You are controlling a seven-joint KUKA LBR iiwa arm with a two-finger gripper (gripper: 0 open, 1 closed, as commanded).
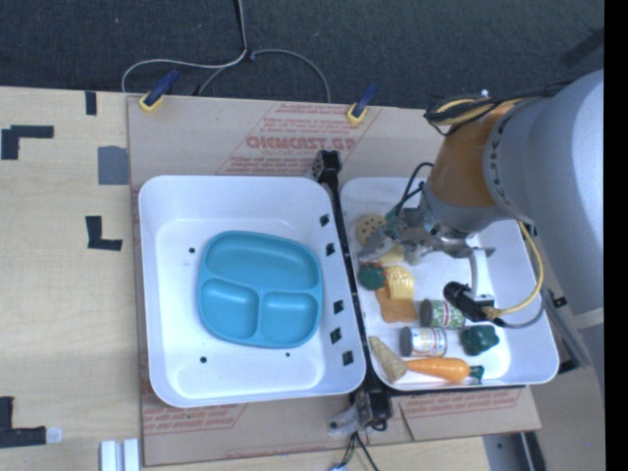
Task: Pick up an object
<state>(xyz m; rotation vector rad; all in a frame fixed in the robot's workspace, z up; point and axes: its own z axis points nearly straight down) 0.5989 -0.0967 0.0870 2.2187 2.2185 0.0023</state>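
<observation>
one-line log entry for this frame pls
arm: over right bin | pincer: low among toys, near cookie | grasp: unconfirmed | carrot: front edge | left bin: blue tray

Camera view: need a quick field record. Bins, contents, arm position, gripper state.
left bin: holds a blue divided plate
right bin: holds a pile of small items
named items: carrot near the front wall; two small cans; yellow block; dark green piece
arm: reaches in from the right, over the right bin's far half
gripper: low over the items at the back of the pile
gripper state: cannot tell
object held: none visible
</observation>
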